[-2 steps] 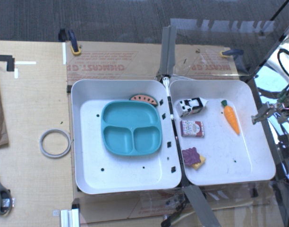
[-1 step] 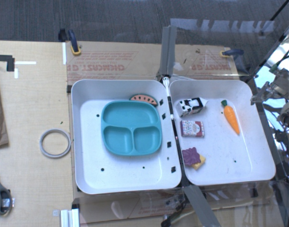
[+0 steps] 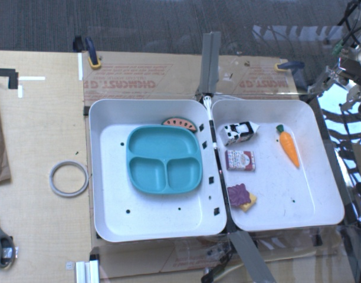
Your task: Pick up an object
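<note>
Arm hardware (image 3: 345,69) at far right edge, gripper state cannot be told, toy carrot (image 3: 288,146) in right bin (image 3: 322,211), cow-print carton (image 3: 238,132), red packet (image 3: 240,160), purple-and-yellow toy (image 3: 241,196) near divider, teal divided plate (image 3: 165,159) and watermelon slice (image 3: 179,123) in left bin (image 3: 110,217), tape ring (image 3: 69,178) on bench left.

Left bin (image 3: 104,175): plate (image 3: 165,159) centred, melon slice (image 3: 180,123) at its 12 o'clock. Right bin (image 3: 322,175): carton (image 3: 238,132) at 10, carrot (image 3: 288,146) at 1, packet (image 3: 240,160) and toy (image 3: 241,196) at 8.
</note>
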Robot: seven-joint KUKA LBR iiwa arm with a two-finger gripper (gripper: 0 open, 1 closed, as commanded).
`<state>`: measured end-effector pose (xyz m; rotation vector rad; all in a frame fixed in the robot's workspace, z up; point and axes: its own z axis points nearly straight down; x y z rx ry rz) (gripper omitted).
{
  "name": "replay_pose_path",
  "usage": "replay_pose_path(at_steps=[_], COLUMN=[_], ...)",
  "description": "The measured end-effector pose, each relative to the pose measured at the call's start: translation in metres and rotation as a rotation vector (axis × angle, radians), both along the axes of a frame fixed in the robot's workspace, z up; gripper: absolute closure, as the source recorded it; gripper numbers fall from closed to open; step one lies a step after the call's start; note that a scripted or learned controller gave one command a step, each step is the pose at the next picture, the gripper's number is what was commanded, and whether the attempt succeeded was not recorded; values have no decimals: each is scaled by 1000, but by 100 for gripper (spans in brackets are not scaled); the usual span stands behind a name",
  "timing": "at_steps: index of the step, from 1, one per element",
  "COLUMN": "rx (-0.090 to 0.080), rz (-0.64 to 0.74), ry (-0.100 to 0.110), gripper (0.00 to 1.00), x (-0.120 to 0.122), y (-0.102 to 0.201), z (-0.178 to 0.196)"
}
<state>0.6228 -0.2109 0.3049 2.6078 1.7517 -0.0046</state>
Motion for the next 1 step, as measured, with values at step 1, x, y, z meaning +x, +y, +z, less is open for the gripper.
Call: replay_pose_path(at_steps=[1], rx=[0], rz=[-531], ry=[2], gripper=[0], x=[2], y=[8], z=[-51])
